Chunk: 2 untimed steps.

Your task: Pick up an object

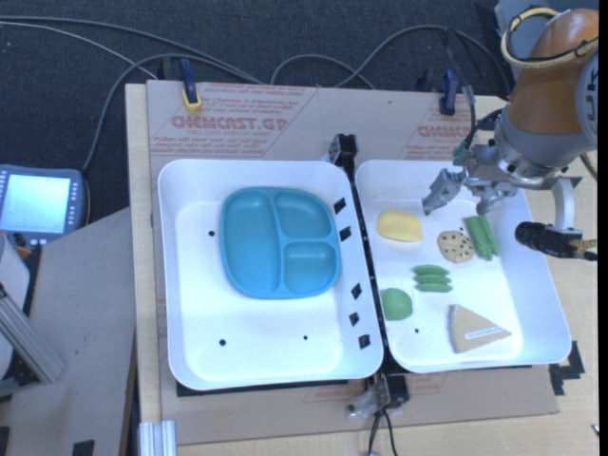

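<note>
In the right bin (532, 283), spread, empty gripper (467, 196) just above-right of yellow piece (400, 226).

The grey arm (551, 74) reaches in from the right at the far side of the scene, its orange band sitting just above the wrist. The wrist bends downward and to the left. The hand (472, 194) hangs low, its two fingers spread apart with nothing between them, pointing down and toward the near-left.
</note>
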Available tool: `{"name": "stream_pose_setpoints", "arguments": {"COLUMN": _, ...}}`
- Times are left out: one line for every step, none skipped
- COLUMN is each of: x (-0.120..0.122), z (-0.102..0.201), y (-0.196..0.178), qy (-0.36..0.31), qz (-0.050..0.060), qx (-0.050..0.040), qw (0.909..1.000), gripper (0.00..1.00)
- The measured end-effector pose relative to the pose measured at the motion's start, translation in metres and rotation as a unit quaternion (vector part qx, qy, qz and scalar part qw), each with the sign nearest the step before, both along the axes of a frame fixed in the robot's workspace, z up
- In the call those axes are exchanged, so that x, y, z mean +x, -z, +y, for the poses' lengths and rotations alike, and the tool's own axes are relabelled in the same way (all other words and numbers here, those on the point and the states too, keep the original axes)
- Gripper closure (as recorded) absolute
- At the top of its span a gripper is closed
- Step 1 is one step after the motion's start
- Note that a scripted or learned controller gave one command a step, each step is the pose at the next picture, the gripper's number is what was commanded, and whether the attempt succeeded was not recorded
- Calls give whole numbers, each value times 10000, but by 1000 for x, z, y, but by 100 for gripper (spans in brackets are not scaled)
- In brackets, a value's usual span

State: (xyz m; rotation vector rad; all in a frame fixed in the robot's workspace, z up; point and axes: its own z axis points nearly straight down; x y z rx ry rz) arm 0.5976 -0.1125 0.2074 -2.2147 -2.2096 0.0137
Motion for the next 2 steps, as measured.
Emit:
{"name": "stream_pose_setpoints", "arguments": {"x": 3, "z": 0, "y": -7, "qy": -14, "qz": -69, "qx": -8, "qw": 10000, "gripper": 0}}
{"name": "stream_pose_setpoints", "arguments": {"x": -3, "z": -6, "y": 52, "qy": -7, "qz": -36, "qx": -6, "qw": 10000, "gripper": 0}}
